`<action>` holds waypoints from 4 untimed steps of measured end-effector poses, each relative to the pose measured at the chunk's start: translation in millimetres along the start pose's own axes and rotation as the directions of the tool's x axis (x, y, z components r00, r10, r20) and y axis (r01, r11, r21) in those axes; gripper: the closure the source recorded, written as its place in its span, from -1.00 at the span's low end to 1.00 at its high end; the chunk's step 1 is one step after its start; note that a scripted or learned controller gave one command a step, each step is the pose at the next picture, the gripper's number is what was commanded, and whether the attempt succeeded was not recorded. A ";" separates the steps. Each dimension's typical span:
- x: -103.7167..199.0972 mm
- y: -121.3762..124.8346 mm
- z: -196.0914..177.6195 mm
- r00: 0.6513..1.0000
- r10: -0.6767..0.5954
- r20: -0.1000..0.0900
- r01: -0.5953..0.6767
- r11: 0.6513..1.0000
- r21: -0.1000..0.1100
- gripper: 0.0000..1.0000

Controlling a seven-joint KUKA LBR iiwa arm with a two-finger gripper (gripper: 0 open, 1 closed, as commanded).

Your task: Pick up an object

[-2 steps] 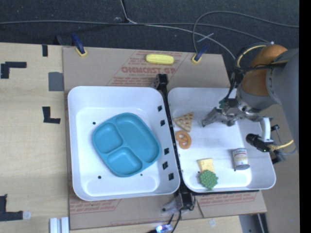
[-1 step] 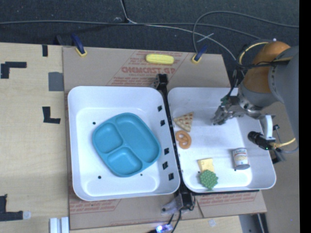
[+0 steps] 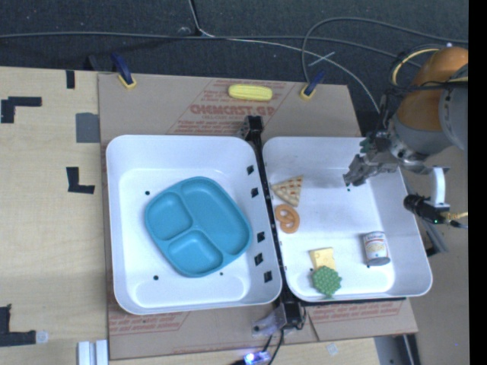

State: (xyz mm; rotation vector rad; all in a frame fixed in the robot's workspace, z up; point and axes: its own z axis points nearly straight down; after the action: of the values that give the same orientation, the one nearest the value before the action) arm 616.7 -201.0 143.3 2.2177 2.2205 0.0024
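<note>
- While our two-finger gripper [image 3: 356, 175] hovers at two o'clock of the right white bin [image 3: 411, 284], we judge ourselves in the approach step; nothing sits between its parted fingers.
- Candidates lie apart: small grey tin can [image 3: 374, 249] at five o'clock, brown pretzel [image 3: 288, 218] at nine.
- Next we need to descend squarely over one object.

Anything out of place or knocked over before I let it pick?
One oddity: a yellow banana-like toy lies on the cardboard behind the bins, outside both. The small can stands upright in the right bin.
</note>
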 end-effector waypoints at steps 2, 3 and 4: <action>-4.9 3.9 -107.9 1.000 0.000 0.001 0.000 1.000 -0.001 1.00; 49.1 5.3 -114.3 1.000 -0.005 -0.002 0.005 1.000 0.003 1.00; 100.3 0.6 -100.6 1.000 -0.004 -0.003 0.004 1.000 0.005 1.00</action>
State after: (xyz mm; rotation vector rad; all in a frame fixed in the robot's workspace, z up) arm 616.8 -100.5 243.8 2.2170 2.2293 -0.0008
